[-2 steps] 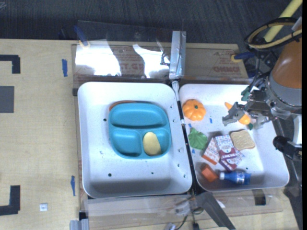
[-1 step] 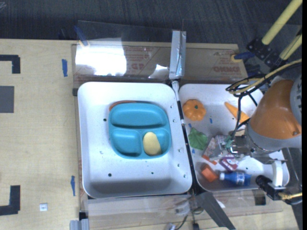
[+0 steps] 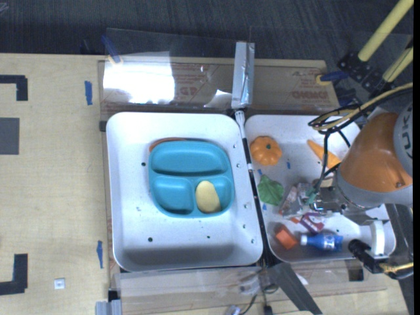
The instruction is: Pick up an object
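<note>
Two white bins, the arm [image 3: 377,159] over the right bin [image 3: 289,126].
The gripper [image 3: 308,199] is low among clutter at right centre; its state I cannot tell.

Two shallow white bins sit side by side on a pale, light-wood bench [image 3: 52,195] marked with black corner brackets and small blue tape strips. In the left bin [image 3: 125,176] lies a bright turquoise divided tray [image 3: 177,169], and a pale yellow egg-shaped object [image 3: 208,196] rests in its lower right compartment. The right bin [image 3: 289,126] holds an orange pumpkin [image 3: 266,150] with a green stem, a leafy green piece [image 3: 270,191], an orange-red object [image 3: 285,237] and a blue bottle [image 3: 323,242] with a white cap. At the right of the frame, the arm [image 3: 375,166] is grey with an orange band. Brown cardboard lines the top edge behind the bins.
</note>
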### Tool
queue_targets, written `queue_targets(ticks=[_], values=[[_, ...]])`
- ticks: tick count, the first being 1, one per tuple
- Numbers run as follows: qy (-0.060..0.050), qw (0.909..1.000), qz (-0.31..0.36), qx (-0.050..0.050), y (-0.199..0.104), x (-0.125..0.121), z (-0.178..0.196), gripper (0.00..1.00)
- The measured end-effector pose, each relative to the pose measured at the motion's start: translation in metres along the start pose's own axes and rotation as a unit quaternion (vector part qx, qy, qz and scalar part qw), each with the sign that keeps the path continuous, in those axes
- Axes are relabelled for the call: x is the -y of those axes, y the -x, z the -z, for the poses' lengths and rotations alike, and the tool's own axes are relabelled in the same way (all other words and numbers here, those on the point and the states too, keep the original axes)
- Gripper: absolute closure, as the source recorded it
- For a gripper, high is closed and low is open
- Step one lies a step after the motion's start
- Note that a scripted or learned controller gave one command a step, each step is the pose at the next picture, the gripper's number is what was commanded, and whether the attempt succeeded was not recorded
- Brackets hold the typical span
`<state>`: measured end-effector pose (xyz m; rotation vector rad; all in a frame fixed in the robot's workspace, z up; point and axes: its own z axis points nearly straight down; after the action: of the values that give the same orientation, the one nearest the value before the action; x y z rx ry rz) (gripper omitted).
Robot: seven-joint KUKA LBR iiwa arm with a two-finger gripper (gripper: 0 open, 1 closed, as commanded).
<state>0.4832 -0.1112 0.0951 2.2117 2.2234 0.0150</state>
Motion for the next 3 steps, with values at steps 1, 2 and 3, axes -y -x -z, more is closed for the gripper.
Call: queue_targets(ticks=[1, 2, 3], values=[[0.006, 1.0, -0.001, 0.002, 0.001, -0.003, 0.012, 1.0], [0.007, 1.0, -0.001, 0.003, 0.001, -0.003, 0.012, 0.0], [0.007, 0.9998, 0.02, 0.0, 0.019, -0.005, 0.001, 0.0]])
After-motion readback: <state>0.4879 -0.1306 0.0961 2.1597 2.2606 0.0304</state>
